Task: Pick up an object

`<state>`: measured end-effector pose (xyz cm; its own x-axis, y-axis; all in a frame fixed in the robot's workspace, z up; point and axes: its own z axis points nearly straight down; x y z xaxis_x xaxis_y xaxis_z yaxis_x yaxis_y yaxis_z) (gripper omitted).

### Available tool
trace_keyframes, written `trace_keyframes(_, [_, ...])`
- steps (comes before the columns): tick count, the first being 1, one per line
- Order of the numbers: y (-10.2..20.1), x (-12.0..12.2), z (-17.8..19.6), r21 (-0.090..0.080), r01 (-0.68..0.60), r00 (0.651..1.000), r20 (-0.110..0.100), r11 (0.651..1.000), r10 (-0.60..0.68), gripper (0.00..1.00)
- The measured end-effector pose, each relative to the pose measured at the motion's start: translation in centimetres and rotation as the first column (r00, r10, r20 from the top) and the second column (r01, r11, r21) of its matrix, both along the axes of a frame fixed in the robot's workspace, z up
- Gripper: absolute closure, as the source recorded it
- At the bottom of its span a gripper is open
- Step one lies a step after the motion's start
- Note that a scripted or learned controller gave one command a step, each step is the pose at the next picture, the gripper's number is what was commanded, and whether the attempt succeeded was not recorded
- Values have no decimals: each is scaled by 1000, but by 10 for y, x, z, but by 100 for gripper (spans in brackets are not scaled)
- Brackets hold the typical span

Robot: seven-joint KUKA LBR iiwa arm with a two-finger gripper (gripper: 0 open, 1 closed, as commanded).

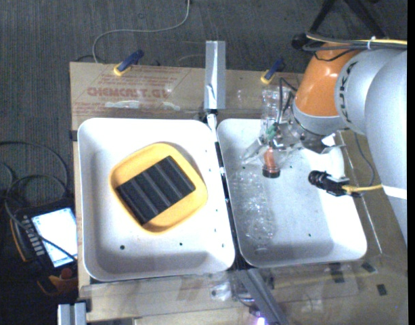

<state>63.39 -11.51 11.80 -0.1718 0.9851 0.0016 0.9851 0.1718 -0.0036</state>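
- The robot's see-through, two-finger gripper (270, 156) hung over the far part of the right white bin (342, 239), near its back left corner.
- I could not tell how the gripper was set, because it was small and blurry.
- A small copper-coloured tube with a dark end (270, 166) sat right under the gripper tip, but I could not tell if it was part of the gripper or a loose thing.
- A clear plastic thing, hard to see, (256, 205) lay on the floor of the right bin, just in front of the gripper.
- The grey arm with the orange band (322, 90) came in from the right, above the bin's far edge.
- A yellow rounded tray with a black ridged top (158, 187) lay in the middle of the left white bin (99, 249), well apart from the gripper.
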Motion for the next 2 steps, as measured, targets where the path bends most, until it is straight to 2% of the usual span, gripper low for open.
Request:
trace_keyframes(1, [-5,8,-28,-4,-30,999,12,1000,30,0])
trace_keyframes(2, [-3,8,-19,-1,-31,999,11,1000,31,100])
